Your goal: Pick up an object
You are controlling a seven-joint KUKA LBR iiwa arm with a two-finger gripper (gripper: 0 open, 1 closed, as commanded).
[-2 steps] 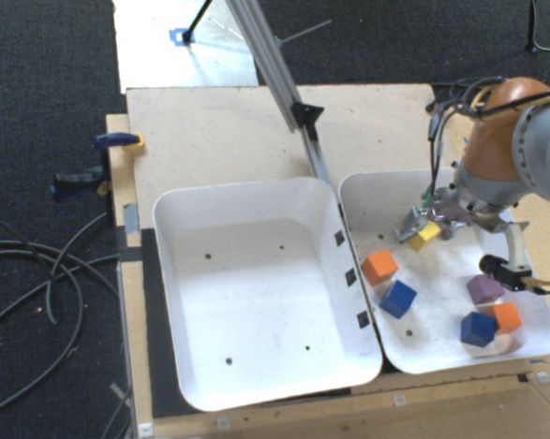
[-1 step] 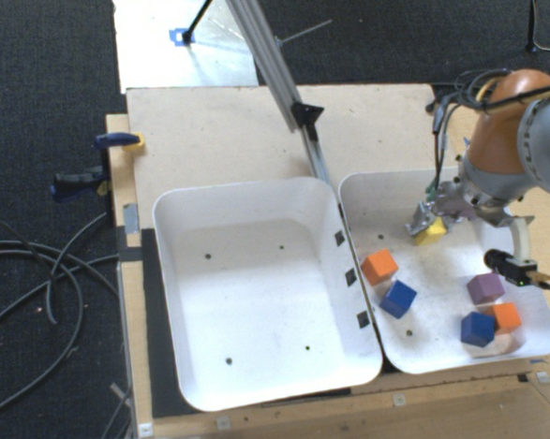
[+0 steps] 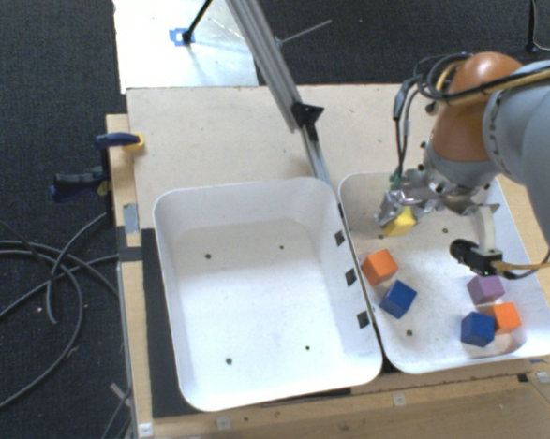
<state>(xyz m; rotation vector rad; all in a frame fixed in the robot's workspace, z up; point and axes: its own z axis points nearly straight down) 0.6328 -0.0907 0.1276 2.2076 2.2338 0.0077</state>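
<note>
My gripper [image 3: 394, 211] hangs over the far left part of the right bin [image 3: 546, 336], reaching down from the orange-banded wrist. A small yellow block [image 3: 405, 221] lies right at its tip, partly covered by it. Whether the block is held or just lies under the gripper is not clear. In the same bin, nearer the front, are an orange cube [image 3: 380, 266] and a blue cube [image 3: 398, 299]. At the front right corner sit a purple cube [image 3: 486, 289], a second blue cube [image 3: 477, 329] and a second orange cube [image 3: 506, 317].
The left bin [image 3: 176, 211] stands beside the right one, and the two share a raised divider [image 3: 352, 274]. A slanted metal pole [image 3: 273, 64] crosses the bench at the back. A black cable end [image 3: 467, 253] hangs from the arm above the right bin.
</note>
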